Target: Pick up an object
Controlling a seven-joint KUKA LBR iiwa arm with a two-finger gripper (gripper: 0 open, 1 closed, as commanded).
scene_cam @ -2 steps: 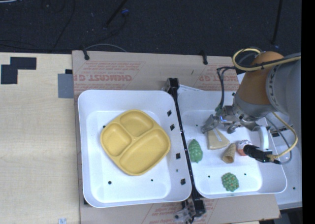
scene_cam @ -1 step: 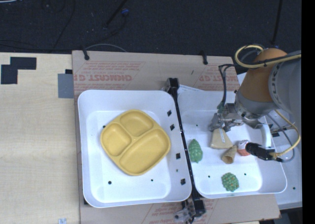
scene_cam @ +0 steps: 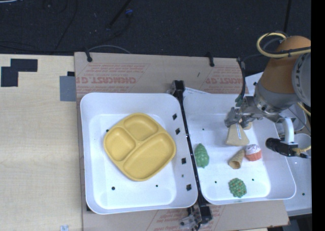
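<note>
Camera view: pincer (scene_cam: 239, 121) tips indistinct against tan wedge (scene_cam: 236, 136).

Before me stand two white bins side by side. The left bin (scene_cam: 86, 149) holds a yellow plate (scene_cam: 139, 146) with three compartments; it lies flat, turned at an angle, about in the middle of the bin floor. The right bin (scene_cam: 213, 118) touches the left one, and a black strip (scene_cam: 185, 138) runs along the seam between them, from far to near. Under both bins lies a brown cardboard sheet (scene_cam: 132, 72) with red print. To the left is the pale wooden bench top (scene_cam: 35, 149), with a grey patch (scene_cam: 66, 88) and a black stepped mark (scene_cam: 18, 70). Far behind, the dark floor (scene_cam: 167, 27) carries some loose cables (scene_cam: 124, 11).
</note>
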